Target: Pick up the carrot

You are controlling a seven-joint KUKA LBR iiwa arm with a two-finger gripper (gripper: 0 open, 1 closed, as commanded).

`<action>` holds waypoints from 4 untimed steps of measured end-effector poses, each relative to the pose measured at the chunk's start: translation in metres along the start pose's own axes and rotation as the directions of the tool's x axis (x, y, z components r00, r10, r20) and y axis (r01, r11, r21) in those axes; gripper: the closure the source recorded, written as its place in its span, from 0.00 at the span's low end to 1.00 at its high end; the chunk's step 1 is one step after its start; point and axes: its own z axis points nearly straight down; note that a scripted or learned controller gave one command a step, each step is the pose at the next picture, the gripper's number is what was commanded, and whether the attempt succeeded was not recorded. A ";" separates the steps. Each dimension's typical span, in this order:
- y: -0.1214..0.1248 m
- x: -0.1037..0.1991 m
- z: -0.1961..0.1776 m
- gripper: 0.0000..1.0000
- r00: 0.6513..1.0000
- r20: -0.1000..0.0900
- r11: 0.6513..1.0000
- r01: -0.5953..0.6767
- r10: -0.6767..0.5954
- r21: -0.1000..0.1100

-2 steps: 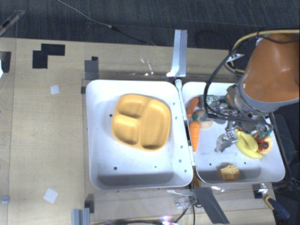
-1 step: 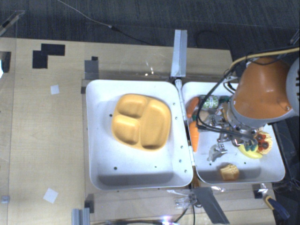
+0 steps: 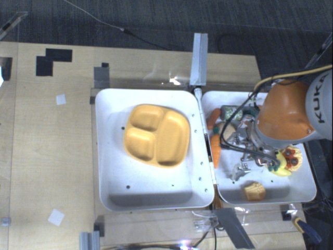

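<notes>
The carrot (image 3: 214, 149) is a slim orange stick lying lengthwise against the left wall of the right bin (image 3: 307, 191). My gripper (image 3: 240, 170) hangs low over the middle of that bin, a short way right of the carrot's near end and apart from it. The orange wrist band (image 3: 283, 112) and cables above it hide much of the bin's centre. Nothing can be seen held in the gripper.
An orange-red item (image 3: 213, 117) lies at the right bin's far left, beside a dark green object (image 3: 229, 110). A tan bread-like piece (image 3: 254, 191) sits near the front wall. A yellow and red toy (image 3: 287, 160) lies at the right. The left bin (image 3: 109, 191) holds a yellow divided plate (image 3: 157, 135).
</notes>
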 end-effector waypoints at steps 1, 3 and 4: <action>-0.085 0.024 -0.003 0.00 0.990 -0.012 0.990 -0.138 0.138 0.002; -0.078 0.048 0.001 0.00 0.864 -0.007 0.864 -0.504 0.504 0.005; -0.078 0.044 -0.013 1.00 0.866 0.004 0.866 -0.499 0.499 0.003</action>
